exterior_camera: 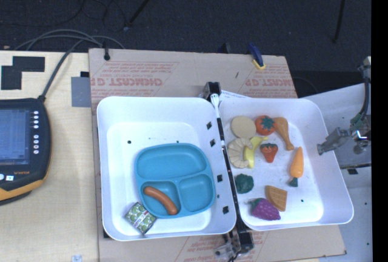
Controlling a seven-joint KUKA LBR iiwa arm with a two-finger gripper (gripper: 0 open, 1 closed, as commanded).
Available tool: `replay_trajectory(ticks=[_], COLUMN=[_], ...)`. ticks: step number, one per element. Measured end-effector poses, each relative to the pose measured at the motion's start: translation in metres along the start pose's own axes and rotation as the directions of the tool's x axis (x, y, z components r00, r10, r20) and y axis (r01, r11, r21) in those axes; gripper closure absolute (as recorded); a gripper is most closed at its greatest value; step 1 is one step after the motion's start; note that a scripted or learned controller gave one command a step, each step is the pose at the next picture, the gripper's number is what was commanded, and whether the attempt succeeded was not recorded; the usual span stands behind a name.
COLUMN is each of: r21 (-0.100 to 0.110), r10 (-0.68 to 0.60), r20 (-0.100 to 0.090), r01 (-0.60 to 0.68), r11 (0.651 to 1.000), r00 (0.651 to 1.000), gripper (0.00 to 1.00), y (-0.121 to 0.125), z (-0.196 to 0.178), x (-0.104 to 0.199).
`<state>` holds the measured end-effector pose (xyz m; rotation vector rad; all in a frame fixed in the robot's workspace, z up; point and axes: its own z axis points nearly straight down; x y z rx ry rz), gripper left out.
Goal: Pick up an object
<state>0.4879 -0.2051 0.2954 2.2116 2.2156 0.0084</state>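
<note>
The right bin (330,194) holds several toy foods: a beige round piece (244,127), a tomato (264,125), a drumstick (282,131), a peeled banana (241,153), a strawberry (268,151), a carrot (296,164), a green broccoli (244,182), a waffle piece (276,197) and purple grapes (265,210). The left bin (115,133) holds a blue divided plate (176,167) with a sausage (160,200) in its front compartment. A green-and-white packet (140,217) lies beside the plate. My gripper (330,142) hangs grey at the right bin's right rim, apart from the carrot, with nothing seen in it.
Both bins rest on a cardboard sheet (182,73). A black-and-orange handheld pendant (18,145) lies on the bench at far left. A blue clamp (258,56) grips the cardboard's back edge. Cables run across the dark floor behind.
</note>
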Motion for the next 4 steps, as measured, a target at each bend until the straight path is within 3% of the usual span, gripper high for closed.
replay_trajectory(ticks=[1, 2, 3, 4], r21=[0.017, 0.013, -0.003, 0.012], r10=[0.000, 0.009, -0.009, -0.005], r20=[-0.007, -0.005, -0.006, -0.006], r01=[0.000, -0.009, 0.009, 0.005], r11=[1.000, 1.000, 1.000, 1.000], r00=[1.000, 1.000, 1.000, 1.000], gripper=[0.00, 1.00, 1.00, 1.00], y=[-0.015, -0.014, 0.058, 0.058], z=[0.214, 0.197, 0.073, 0.056], x=[0.068, 0.064, 0.138, 0.212])
